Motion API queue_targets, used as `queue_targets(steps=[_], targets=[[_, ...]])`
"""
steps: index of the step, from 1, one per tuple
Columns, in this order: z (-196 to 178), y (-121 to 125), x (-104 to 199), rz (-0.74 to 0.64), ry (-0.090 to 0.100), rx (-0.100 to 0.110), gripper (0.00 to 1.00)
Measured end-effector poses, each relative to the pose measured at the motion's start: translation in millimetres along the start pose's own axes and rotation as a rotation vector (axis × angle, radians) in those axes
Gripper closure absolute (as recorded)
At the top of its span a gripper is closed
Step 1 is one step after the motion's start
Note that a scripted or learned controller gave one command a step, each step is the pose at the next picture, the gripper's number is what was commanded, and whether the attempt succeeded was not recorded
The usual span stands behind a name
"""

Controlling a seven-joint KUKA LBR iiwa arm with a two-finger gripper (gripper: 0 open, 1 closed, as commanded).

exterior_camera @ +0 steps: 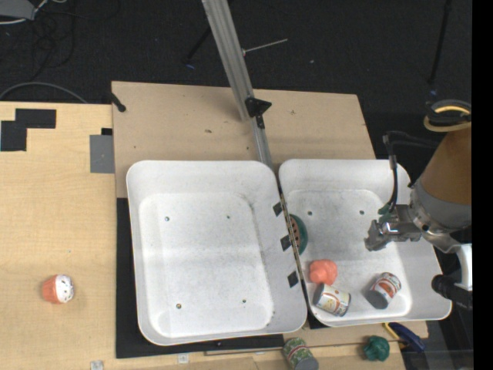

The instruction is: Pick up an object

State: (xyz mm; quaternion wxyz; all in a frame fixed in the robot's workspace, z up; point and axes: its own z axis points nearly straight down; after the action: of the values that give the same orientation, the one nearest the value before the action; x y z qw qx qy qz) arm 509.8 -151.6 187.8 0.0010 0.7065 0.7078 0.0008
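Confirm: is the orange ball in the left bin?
No. The orange ball lies in the right bin, near its left wall beside a can.

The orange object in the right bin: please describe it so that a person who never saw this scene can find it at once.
Start at the right bin, the white bin nearer the arm. Along its front edge lie three small things in a row. The orange object is the leftmost, a soft-looking plain lump just above the yellow-labelled can; the other two are cans with printed labels.
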Motion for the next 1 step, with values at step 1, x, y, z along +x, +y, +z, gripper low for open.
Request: queue_targets(steps=[1], targets=[[-58.2,-5.1,5.1,0.000,0.000,-0.001,1.00]])
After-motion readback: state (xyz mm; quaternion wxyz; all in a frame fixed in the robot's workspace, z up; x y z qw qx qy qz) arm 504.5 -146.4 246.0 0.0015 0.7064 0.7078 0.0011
